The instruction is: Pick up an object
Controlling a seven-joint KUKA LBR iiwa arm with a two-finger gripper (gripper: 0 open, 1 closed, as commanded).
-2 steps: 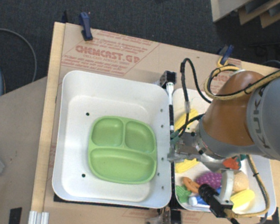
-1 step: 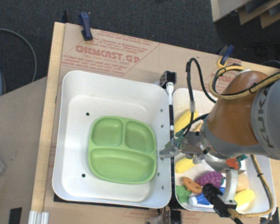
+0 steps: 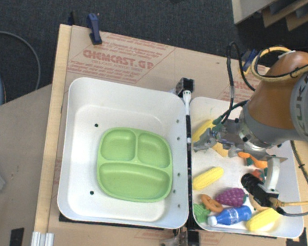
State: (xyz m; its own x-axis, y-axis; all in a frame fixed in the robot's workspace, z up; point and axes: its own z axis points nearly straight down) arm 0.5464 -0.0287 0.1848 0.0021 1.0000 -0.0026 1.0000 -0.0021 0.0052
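1. White is the colour of both shallow bins, which sit side by side on a brown cardboard sheet [image 3: 119, 54] with red print, spread over the table.
2. Left bin [image 3: 75, 135], at the centre of the frame: it holds a green divided plate [image 3: 134, 166], lying flat with two small compartments towards the top of the frame and one long one below.
3. Right bin [image 3: 294, 179], at the right of the frame: this is where the loose things to be picked lie.
4. Arm [image 3: 274, 111]: grey with an orange band, it reaches in from the upper right and hangs over the upper half of the right bin.
5. Jaws: they point towards the bin's left wall, low over the upper left part of the bin. Whether they are open or closed cannot be told, and nothing can be seen between them.
6. Yellow banana [image 3: 203, 130]: it lies against the right bin's left wall, just beside the jaws.
7. Orange carrot [image 3: 252, 160]: it lies under the wrist, partly hidden.
8. Corn cob [image 3: 207, 177]: it lies tilted below the banana, near the left wall.
9. Lower part of the right bin: purple grapes [image 3: 231, 196], a blue bottle [image 3: 233, 216] on its side, a yellow lemon [image 3: 263, 220] at the lower right and a brown piece [image 3: 210, 203] crowd close together.
10. Blue clip [image 3: 94, 27]: it sits at the cardboard's upper left edge.
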